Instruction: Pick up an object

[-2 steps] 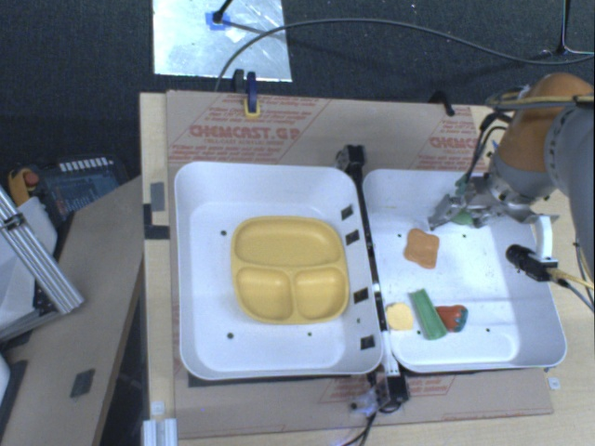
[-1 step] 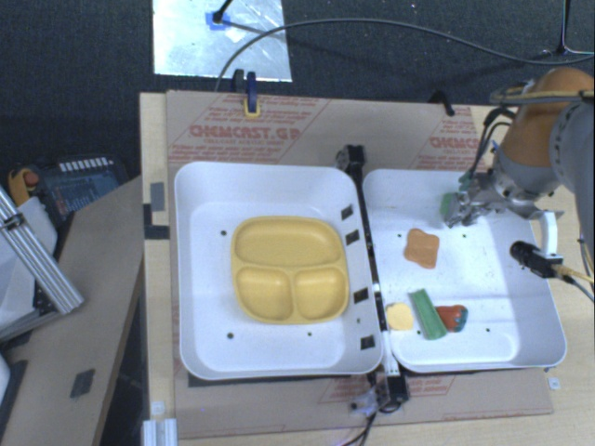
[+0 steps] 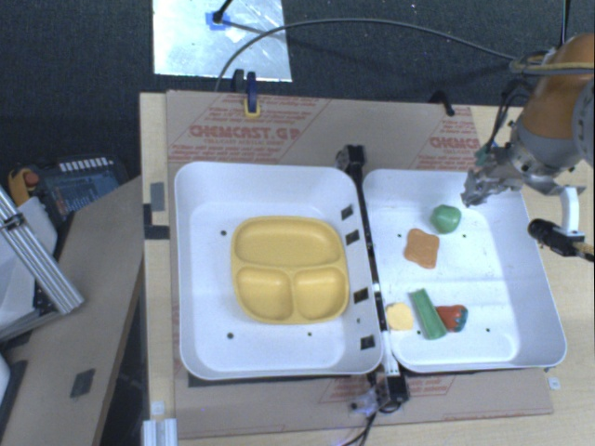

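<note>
Here the gripper [image 3: 482, 186] is seen poised over the far part of the right bin [image 3: 530, 337], presumably lined up for a descent onto a loose item. Whether it is released or clenched cannot be told from this slant. The likeliest target, a green round object [image 3: 446, 217], lies just beside it at about seven o'clock, apart from it. Further toward six o'clock an orange piece [image 3: 422, 247], a green stick [image 3: 427, 313], a red piece [image 3: 453, 317] and a yellow piece [image 3: 400, 317] are scattered. A yellow divided tray [image 3: 286, 268] is kept in the left bin [image 3: 200, 203].
</note>
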`<action>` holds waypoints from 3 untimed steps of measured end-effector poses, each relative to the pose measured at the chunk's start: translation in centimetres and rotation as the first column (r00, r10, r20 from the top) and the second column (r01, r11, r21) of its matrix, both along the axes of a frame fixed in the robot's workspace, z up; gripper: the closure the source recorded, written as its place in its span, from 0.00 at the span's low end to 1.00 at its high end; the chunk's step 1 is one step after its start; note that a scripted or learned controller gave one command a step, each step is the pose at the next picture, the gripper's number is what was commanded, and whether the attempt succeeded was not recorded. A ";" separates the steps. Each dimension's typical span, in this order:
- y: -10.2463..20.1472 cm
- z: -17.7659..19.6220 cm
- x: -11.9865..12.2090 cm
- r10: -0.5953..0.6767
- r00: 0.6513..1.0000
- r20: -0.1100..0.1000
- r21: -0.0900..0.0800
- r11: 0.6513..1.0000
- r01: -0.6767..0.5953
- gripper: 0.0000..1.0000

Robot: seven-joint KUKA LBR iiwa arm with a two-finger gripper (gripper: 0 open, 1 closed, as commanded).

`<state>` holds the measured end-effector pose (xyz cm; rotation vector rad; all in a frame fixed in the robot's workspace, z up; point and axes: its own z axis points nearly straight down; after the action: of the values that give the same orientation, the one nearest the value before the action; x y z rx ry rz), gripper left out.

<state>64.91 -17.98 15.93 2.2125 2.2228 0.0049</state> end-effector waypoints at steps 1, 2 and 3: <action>0.0 5.5 0.2 0.001 1.000 0.001 0.000 1.000 -0.001 1.00; 6.4 5.8 0.0 0.005 1.000 -0.003 0.003 1.000 -0.005 1.00; 12.0 4.9 -0.5 0.005 1.000 -0.005 0.003 1.000 -0.005 1.00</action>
<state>64.43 -5.94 20.87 2.2111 2.2328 0.0031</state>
